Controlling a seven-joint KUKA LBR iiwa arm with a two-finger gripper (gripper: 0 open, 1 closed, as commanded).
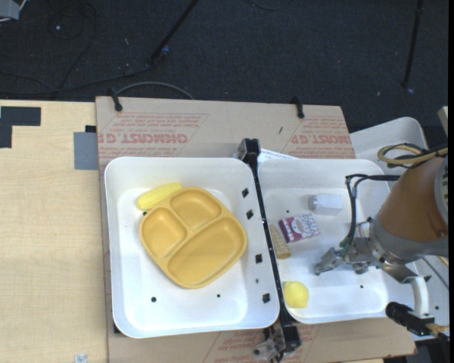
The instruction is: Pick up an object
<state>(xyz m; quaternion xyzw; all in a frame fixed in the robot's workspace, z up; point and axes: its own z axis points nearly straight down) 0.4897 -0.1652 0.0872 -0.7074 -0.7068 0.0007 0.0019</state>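
My gripper (326,263) hangs low over the middle of the right bin (348,308), pointing left, with the orange-banded wrist behind it on the right. A purple and white packet (299,227) lies just up and left of it. A small clear bottle (327,202) lies on its side farther back. A yellow ball-like fruit (296,294) rests in the bin's front left corner. A tan block (279,243) sits against the divider. None of them touches the gripper.
The left bin (115,263) holds a yellow divided plate (194,237) and a yellow corn-like piece (159,196) at its back left. A black divider (262,233) separates the bins. Cables loop over the right bin's far right side.
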